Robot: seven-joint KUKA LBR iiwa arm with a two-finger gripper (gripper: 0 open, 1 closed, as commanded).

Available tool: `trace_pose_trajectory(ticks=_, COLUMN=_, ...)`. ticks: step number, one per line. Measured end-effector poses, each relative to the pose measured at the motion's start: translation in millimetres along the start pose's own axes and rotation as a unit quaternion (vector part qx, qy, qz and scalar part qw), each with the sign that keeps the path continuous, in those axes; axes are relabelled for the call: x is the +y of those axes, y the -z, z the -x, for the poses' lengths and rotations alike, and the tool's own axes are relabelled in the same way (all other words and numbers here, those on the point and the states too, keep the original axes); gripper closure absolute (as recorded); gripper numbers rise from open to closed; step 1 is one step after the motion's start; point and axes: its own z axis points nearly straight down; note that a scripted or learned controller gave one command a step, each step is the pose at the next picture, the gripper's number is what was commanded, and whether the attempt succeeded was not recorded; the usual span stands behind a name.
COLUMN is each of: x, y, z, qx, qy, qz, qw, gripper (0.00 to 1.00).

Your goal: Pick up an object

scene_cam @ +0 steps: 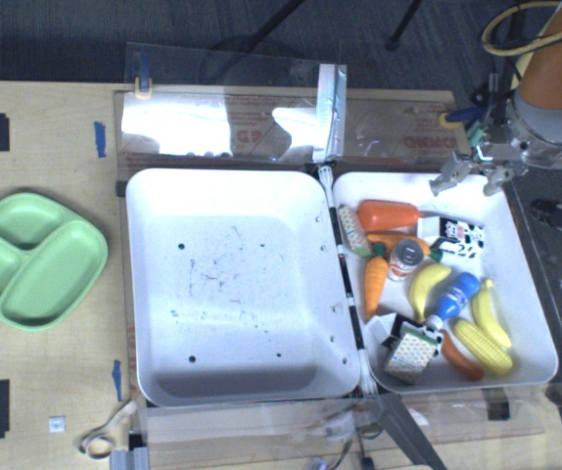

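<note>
— Where's the arm (555,76) right now?

— Up at the far right corner, above the back edge of the right bin (531,292). You can see the orange band and the grey wrist, and the gripper (472,171) hangs out over the bin's back rim. It's small and partly washed out against the white, so I can't tell how it stands. Nothing is visibly caught in it.

— And the things it could pick?

— All heaped in the right bin. At the back lies an orange carrot-like piece (389,211), lengthwise along the bin. Just in front of it is a second, smaller carrot (374,284), pointing toward the near side, beside the divider. Between them sits a little jar with a grey lid (407,255). A black-and-white patterned item (461,237) lies near the back right.

— The yellow stuff?

— A banana (428,287) curves through the middle, touching a blue bottle (454,299) with a white cap. To its right another yellow banana (492,321) runs toward the front, and a corn cob (479,347) lies at the front, on something orange-red. A speckled box (410,352) sits at the near left corner, tilted.

— And the other bin?

— The left bin (163,204) shows its scuffed white floor. A green divided plate (32,258) rests on the bench, well apart to the left.
</note>
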Motion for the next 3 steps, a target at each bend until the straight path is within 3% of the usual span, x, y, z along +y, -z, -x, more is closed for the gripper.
trace_pose_trajectory(ticks=1, x=-37.8, y=-75.2, z=31.0, qx=0.001, qy=-0.020, qz=0.009, qw=0.9998, gripper=0.00)
trace_pose_trajectory(ticks=2, x=-36.3, y=-64.2, z=30.2, qx=0.001, qy=-0.019, qz=0.012, qw=0.9998, gripper=1.00)
trace_pose_trajectory(ticks=3, x=-55.4, y=-91.8, z=38.4, qx=-0.005, qy=-0.051, qz=0.013, qw=0.9986, gripper=1.00)
